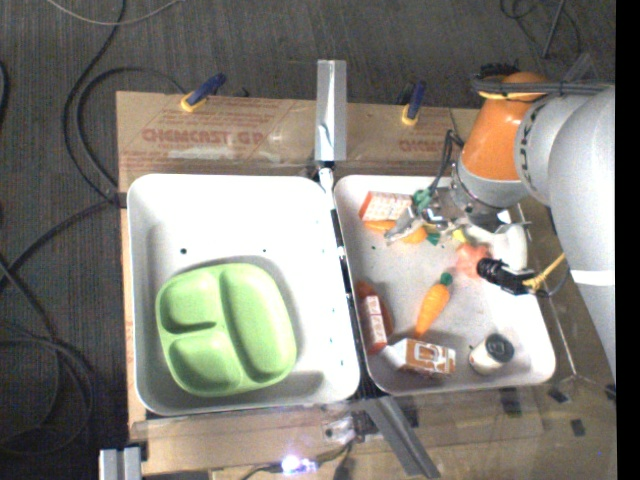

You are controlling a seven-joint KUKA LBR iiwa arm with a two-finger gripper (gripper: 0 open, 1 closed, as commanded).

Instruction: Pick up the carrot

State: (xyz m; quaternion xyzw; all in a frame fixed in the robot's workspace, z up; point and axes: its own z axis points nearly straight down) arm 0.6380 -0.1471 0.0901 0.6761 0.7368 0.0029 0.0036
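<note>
Carrot point(433, 305) – smooth orange taper with a green tip, lying loose and slanted at centre of the right bin point(545, 363), free to grasp. Gripper point(428, 219) – metal, poised at the bin's upper part near a small carton point(384, 207); jaw opening cannot be told, nothing visibly held

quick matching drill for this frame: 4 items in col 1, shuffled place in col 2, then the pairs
Column 1:
1. carrot
2. green divided plate
3. end effector
4. small carton

Column 2:
A. left bin
B. middle of the right bin
C. near edge of the right bin
D. far end of the right bin, over the clutter

Pairs: 1-B, 2-A, 3-D, 4-C
</note>
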